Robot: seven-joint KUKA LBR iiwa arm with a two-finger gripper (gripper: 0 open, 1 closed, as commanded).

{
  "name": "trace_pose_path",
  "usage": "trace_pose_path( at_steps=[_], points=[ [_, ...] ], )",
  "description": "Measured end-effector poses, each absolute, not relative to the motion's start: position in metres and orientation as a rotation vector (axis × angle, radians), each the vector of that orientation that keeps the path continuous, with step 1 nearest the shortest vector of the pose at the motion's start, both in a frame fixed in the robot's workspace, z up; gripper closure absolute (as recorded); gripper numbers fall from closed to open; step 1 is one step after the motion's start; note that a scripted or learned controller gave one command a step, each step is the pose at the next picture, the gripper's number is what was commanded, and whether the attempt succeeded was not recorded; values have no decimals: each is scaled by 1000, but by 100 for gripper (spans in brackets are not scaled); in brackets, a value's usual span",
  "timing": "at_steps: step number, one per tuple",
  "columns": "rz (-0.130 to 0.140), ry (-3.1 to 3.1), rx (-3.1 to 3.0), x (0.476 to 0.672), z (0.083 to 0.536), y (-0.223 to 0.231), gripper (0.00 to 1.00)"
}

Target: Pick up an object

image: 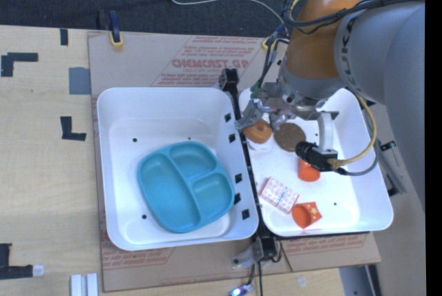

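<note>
Closest to the camera, the grey arm (387, 46) with its orange band (321, 32) reaches in from the right and hangs over the upper part of the right bin (373, 215). Its claw (266, 119) sits low at that bin's upper left corner, just beside the divider between the two bins; whether it is spread or pressed together cannot be told, as the wrist hides most of it. An orange-brown round object (259, 132) lies right under the claw tip, and a brown disc (289, 137) lies touching or nearly touching it on the right. Lower in the same bin are an orange cup (309, 172), a pink patterned packet (277, 194) and a small orange-red piece (306, 214). A blue divided plate (185, 184) rests in the left bin (114, 150). Both bins stand on a cardboard sheet (200, 63) on the tabletop (41, 170).
</note>
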State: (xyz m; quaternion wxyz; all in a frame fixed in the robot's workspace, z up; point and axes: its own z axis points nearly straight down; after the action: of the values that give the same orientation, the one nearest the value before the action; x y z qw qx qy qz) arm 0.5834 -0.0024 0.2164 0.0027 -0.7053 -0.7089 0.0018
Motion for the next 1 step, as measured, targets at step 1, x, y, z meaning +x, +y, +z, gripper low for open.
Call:
trace_pose_path(
  at_steps=[1],
  points=[
    [4,-2224,-2211,562,222,41,100]
  ],
)
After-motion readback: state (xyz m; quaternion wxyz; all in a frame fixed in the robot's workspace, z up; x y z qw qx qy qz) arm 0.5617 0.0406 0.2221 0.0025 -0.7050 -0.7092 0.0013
